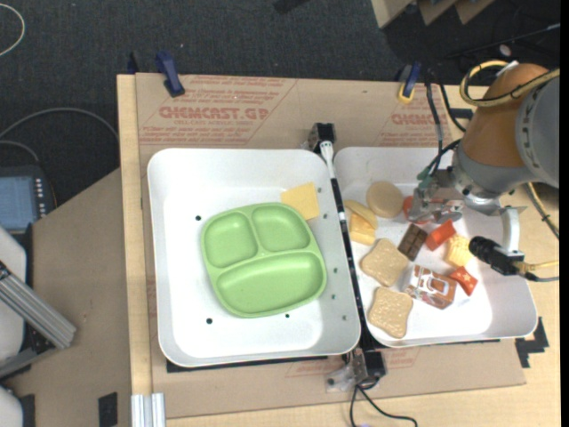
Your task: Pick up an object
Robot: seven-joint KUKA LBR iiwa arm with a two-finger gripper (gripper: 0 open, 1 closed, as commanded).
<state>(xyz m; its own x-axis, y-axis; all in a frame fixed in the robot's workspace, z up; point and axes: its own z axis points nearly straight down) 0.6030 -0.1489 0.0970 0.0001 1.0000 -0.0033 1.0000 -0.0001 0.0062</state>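
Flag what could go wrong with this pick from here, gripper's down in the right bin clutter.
1. The gripper sits among tightly packed items, a brown block and an orange piece; it may grab two or nudge both away.
2. The toast slices lie flat and may be hard to get the fingers under.
3. The arm's cable hangs over the right bin and might snag or drag items.

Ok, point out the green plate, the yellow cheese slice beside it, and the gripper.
green plate point(263, 258): camera view, on a ridge between compartments.
cheese slice point(302, 200): camera view, middle of its top face.
gripper point(431, 212): camera view, between its fingertips.
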